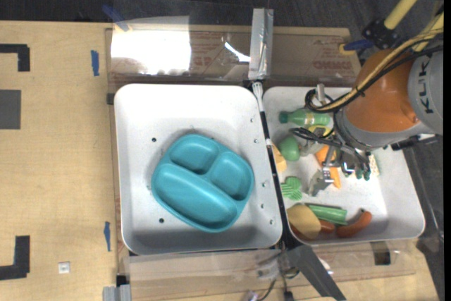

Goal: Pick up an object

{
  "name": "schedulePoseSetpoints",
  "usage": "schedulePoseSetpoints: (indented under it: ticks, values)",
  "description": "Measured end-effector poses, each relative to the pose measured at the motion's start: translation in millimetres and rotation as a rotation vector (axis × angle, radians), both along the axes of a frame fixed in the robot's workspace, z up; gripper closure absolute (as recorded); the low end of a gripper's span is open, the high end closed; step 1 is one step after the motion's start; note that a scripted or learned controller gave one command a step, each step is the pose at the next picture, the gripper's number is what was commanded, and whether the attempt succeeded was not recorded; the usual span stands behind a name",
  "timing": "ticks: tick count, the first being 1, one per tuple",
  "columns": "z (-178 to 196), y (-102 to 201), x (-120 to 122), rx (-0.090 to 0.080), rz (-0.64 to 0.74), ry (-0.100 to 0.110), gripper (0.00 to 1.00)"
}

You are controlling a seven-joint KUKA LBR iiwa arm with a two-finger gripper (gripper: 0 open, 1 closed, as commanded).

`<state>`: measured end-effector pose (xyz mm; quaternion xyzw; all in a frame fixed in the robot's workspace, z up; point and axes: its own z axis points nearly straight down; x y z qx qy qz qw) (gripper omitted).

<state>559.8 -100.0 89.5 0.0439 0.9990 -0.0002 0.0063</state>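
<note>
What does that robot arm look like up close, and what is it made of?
The arm is grey with a broad, glossy orange band above the wrist and dark lettering on its grey shell. Black and yellow cables loop around it. Its end effector is a small cluster of dark and silvery metal parts.

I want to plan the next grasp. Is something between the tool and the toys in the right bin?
Nothing visible blocks it. The tool hangs low among the toys in the right bin, next to an orange piece, with a green toy just left.
</note>
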Motion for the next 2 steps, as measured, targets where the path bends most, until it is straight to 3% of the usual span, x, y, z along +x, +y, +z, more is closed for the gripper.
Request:
schedulePoseSetpoints:
  ticks: [1,2]
  values:
    - [13.8,0.4,4.3,-0.003,0.002,-0.015,1.0]
    - [12.7,0.6,3.7,-0.002,0.002,-0.013,0.0]
